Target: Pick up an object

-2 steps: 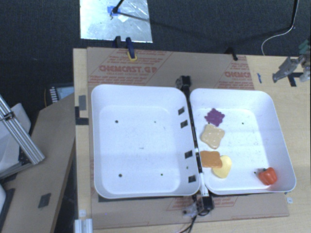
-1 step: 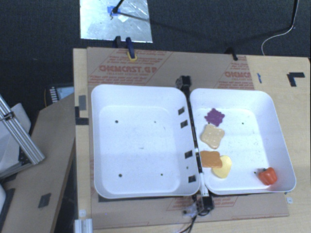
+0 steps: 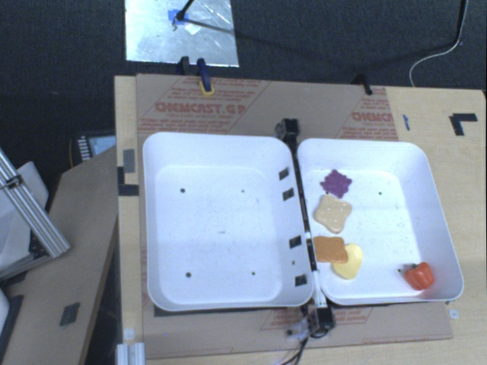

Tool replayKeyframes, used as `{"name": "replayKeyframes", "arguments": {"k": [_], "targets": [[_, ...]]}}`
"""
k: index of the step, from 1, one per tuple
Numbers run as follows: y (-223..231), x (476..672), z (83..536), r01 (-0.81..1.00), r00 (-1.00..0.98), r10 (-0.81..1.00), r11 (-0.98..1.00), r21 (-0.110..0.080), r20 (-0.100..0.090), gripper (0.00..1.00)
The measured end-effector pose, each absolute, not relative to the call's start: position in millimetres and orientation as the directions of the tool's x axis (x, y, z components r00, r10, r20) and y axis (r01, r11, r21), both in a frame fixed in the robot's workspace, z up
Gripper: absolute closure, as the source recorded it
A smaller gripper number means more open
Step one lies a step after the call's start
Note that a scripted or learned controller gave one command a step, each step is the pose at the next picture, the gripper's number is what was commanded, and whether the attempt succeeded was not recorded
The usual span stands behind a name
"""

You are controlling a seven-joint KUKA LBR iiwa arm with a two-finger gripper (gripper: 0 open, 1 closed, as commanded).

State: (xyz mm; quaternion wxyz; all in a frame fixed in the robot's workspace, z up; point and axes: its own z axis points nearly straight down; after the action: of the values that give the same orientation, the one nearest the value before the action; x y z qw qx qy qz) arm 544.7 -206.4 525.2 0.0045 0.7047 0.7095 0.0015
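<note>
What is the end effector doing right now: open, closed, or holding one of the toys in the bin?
End effector: its state cannot be told from this view. The toys, such as the purple piece, lie loose in the right bin.

White bins (image 3: 217, 147); (purple) toy (image 3: 335, 182)

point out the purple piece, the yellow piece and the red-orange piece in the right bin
purple piece (image 3: 335, 182): camera view, its middle.
yellow piece (image 3: 349, 264): camera view, its exposed right half.
red-orange piece (image 3: 419, 276): camera view, centre of its body.
</note>
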Motion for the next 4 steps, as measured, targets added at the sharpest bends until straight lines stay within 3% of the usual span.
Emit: {"name": "replayKeyframes", "arguments": {"k": [1,2,3,4], "targets": [[-132,598.9,345,1.000,-0.011,1.000,0.011,-0.011,0.005,1.00],[-39,585.3,447,1.000,-0.013,1.000,0.013,0.012,0.000,1.00],[-48,539.6,304,1.000,0.000,1.000,0.000,-0.013,0.001,1.00],[31,523.6,418,1.000,-0.011,1.000,0.011,0.012,0.002,1.00]]}}
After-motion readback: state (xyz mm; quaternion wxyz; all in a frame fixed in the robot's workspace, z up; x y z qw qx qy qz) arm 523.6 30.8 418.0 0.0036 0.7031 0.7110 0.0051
